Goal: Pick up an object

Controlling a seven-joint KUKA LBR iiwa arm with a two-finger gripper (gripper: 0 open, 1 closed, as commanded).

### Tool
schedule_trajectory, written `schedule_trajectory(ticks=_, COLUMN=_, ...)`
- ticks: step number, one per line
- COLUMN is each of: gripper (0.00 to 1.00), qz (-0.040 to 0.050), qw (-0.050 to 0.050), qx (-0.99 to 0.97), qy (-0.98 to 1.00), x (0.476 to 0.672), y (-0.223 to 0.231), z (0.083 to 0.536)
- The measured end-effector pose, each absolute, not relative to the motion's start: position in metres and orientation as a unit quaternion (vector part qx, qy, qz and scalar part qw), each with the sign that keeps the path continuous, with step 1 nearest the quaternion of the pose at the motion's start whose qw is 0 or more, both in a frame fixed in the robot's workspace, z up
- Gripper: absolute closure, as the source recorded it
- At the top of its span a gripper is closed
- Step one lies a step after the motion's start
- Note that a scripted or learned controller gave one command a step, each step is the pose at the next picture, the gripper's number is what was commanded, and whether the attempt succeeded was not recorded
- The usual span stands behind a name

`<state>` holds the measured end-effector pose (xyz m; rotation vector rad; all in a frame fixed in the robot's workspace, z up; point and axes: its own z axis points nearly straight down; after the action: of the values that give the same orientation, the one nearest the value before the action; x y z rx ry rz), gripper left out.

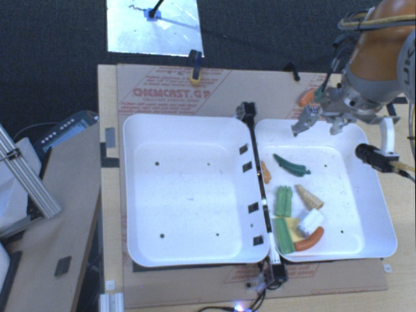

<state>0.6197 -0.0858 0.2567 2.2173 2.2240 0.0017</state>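
My gripper (320, 127) hangs over the far edge of the right bin (380, 207), open, with nothing between its fingers (303, 125). Below it in that bin lie a dark green chili (290, 166), a small orange piece (265, 172) by the divider, a green block (283, 201), a tan cone (309, 197), a white block (311, 219), a yellow piece (294, 225), a second green block (283, 235) and an orange-red sausage (309, 239). All of them rest on the bin floor, apart from the gripper.
The left bin (188, 187) sits beside the right one, with black clips along the divider (255, 174). An orange object (307, 98) lies on the cardboard behind the right bin, near the wrist. A black fixture (374, 156) reaches in over the right rim.
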Motion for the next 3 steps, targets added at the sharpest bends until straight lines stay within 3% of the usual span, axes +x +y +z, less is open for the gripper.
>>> schedule_trajectory(ticks=1, gripper=1.0, qz=0.0017, qw=0.001, qx=0.705, qy=0.709, x=0.621, y=-0.086, z=0.268)
schedule_trajectory(ticks=2, gripper=1.0, qz=0.0045, qw=0.008, qx=0.705, qy=0.709, x=0.671, y=-0.116, z=0.377)
schedule_trajectory(ticks=3, gripper=1.0, qz=0.0066, qw=0.004, qx=0.701, qy=0.713, x=0.669, y=-0.011, z=0.479)
